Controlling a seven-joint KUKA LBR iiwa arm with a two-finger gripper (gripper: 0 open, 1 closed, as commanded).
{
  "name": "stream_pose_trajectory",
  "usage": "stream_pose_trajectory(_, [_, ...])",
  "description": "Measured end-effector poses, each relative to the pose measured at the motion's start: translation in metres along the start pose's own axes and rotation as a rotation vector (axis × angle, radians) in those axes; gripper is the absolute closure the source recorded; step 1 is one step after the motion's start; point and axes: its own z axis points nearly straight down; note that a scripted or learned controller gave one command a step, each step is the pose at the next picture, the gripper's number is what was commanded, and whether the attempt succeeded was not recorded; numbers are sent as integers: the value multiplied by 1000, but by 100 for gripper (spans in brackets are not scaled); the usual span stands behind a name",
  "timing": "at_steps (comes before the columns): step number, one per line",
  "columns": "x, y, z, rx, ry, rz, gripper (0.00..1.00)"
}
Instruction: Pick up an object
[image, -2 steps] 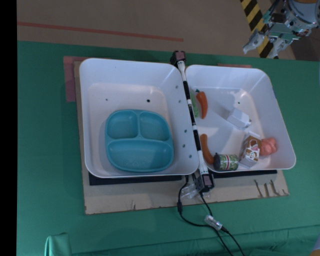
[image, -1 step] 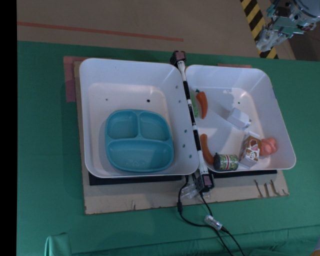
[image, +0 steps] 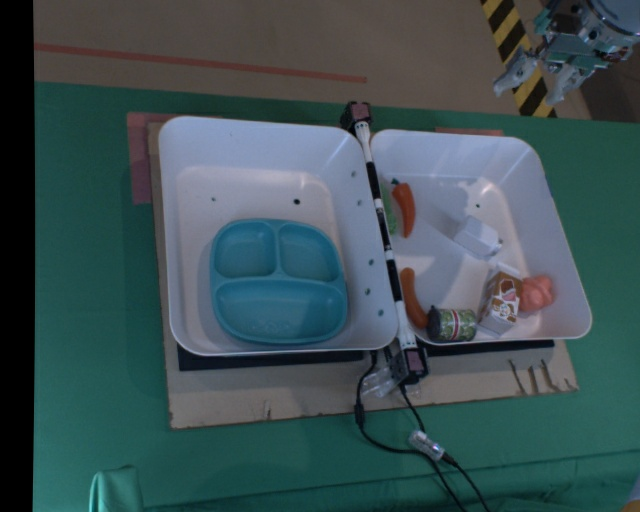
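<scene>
Your pincer (image: 545, 75) hangs beyond the surface's far right corner; whether it is apart, you cannot tell. The right bin (image: 545, 180) with its carrot (image: 404, 208) lies toward the near edge, leftward.

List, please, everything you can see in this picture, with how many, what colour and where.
bins: 2, white, side by side on the bench
plate: 1, teal, three compartments, in the left bin
carrots: 2, orange, right bin along its left wall, one far, one near
can: 1, dark with a green label, on its side at the right bin's near edge
carton: 1, brown and white, right bin, near right
pink toy: 1, pink-orange, touching the carton's right side
white block: 1, white, middle of the right bin
cardboard: 1 sheet, brown, under the bins
cloth: 1, green, covering the bench
cables: black, trailing from between the bins toward the near edge
gripper: 1, pale grey, top right, above the bench's far edge, clear of the bins
</scene>
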Motion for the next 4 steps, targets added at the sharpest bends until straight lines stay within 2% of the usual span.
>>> stream_pose_trajectory(1, [-1, 3, -21, -16, -8, 3, 100])
stream_pose_trajectory(2, [-2, 3, -21, -15, -9, 4, 0])
stream_pose_trajectory(3, [-3, 5, -42, -33, -17, 6, 100])
stream_pose_trajectory(4, [65, -91, 2, 63, 42, -17, 100])
